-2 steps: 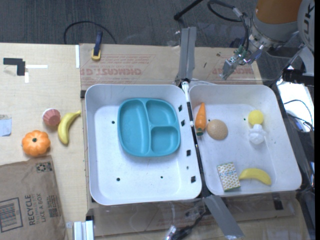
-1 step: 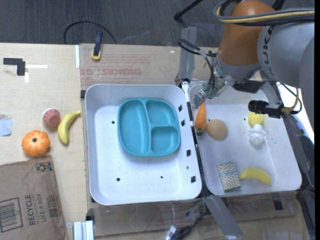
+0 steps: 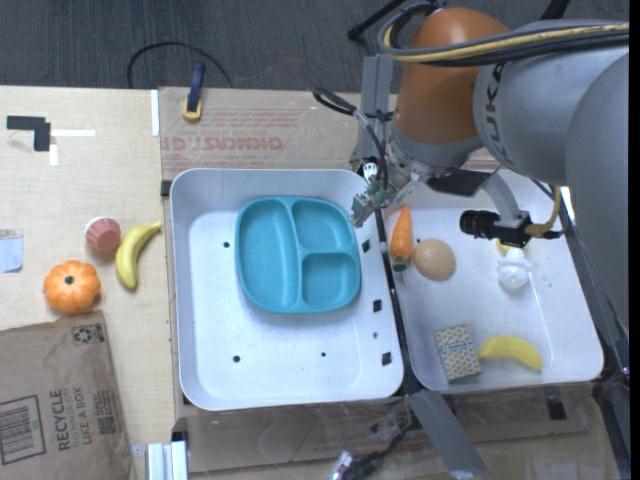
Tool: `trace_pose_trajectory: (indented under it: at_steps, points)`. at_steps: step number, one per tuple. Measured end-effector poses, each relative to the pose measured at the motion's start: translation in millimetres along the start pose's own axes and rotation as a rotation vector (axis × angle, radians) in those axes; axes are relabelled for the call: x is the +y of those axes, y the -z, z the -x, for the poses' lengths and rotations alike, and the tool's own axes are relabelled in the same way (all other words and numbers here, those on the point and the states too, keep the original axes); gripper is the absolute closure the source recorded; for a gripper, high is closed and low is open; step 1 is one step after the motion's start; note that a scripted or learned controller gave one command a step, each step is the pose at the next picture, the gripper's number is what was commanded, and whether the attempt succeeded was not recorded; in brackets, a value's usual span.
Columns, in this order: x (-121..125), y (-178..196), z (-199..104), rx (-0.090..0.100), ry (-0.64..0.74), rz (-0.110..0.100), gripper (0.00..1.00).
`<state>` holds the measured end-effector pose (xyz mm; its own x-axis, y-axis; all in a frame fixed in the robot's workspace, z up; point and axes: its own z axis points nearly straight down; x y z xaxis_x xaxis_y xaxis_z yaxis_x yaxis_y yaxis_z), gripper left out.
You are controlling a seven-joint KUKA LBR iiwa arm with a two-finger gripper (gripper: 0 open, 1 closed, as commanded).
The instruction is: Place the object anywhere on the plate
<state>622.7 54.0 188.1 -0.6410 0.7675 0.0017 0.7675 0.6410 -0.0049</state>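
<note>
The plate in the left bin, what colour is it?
Teal blue, plain and unpatterned; the plate has three compartments, clearest in the camera view.

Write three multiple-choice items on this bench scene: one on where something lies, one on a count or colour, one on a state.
1. Where does the blue plate lie?
A. in the left bin
B. in the right bin
C. on the wooden bench

2. How many bananas are in view?
A. one
B. two
C. three

3. What is on the plate now?
A. the carrot
B. the egg
C. nothing

Key:
1 A: the plate sits inside the left bin, apart from the right bin.
2 B: one banana lies on the bench beside the small pumpkin, another banana lies in the right bin.
3 C: its three compartments are bare; the carrot and the egg lie in the right bin, near the gripper.
</note>
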Motion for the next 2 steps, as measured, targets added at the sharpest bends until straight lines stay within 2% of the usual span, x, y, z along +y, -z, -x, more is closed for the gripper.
trace_pose_trajectory:
  at_steps: [1, 2]
  points:
    - [27, 0, 11, -0.001, -0.033, 0.001, 1.00]
    - [-10, 31, 66, -0.002, 0.014, 0.002, 1.00]
